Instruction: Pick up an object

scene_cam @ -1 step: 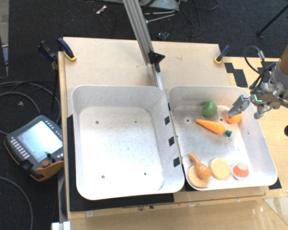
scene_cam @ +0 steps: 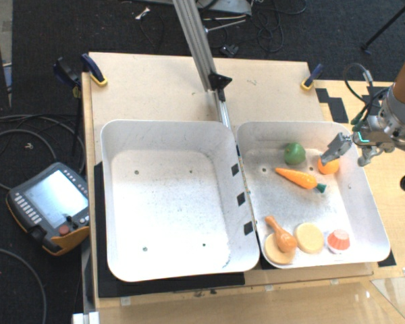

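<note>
Orange, rounded toy fruit point(scene_cam: 329, 166) is what I am going after; it is sitting in the right-hand shallow white bin point(scene_cam: 364, 201), close to that bin's far right wall, and my claw point(scene_cam: 351, 148) is hovering just above and beside it. One grey finger point(scene_cam: 337, 146) is slanting down onto the fruit's upper edge, touching it or very nearly so, and the other is standing off to the right, outside the fruit. So the claw is spread partway and gripping nothing: the fruit is not sitting between the fingers.

I am judging this to be the approach-and-settle step, before any grasp. The next move is calling for a small shift toward the bin's middle, so the fruit lies between both fingers, then a short descent and a close. The bin wall is crowding my right finger, so I am expecting little room there.

Nearby, a green ball point(scene_cam: 294, 153) and an orange toy carrot with a green tip point(scene_cam: 298, 178) are lying just to the left, apart from my target. Three more small toys are clustering at the bin's near edge, well clear. The left-hand white bin point(scene_cam: 121, 147) is lying beside it on the bench point(scene_cam: 162, 86).
</note>
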`<act>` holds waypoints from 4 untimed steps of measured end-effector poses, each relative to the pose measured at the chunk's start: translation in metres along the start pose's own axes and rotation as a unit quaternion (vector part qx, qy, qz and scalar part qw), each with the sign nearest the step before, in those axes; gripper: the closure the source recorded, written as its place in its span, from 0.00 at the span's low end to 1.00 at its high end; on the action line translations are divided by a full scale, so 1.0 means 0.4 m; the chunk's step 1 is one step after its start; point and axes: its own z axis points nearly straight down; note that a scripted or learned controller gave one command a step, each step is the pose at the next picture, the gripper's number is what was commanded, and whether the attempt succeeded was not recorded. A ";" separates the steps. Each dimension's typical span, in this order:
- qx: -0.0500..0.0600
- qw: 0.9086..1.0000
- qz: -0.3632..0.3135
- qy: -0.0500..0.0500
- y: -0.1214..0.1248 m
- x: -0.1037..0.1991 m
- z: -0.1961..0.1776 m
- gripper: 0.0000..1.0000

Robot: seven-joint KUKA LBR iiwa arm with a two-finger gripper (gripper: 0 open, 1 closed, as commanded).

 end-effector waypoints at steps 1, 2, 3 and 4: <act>0.003 1.000 0.001 0.001 0.004 0.013 0.158 0.00; 0.003 1.000 0.001 0.001 0.020 -0.003 0.289 0.00; 0.003 1.000 0.002 0.001 -0.006 -0.015 0.422 0.00; -0.001 1.000 0.001 0.000 0.000 -0.015 0.388 1.00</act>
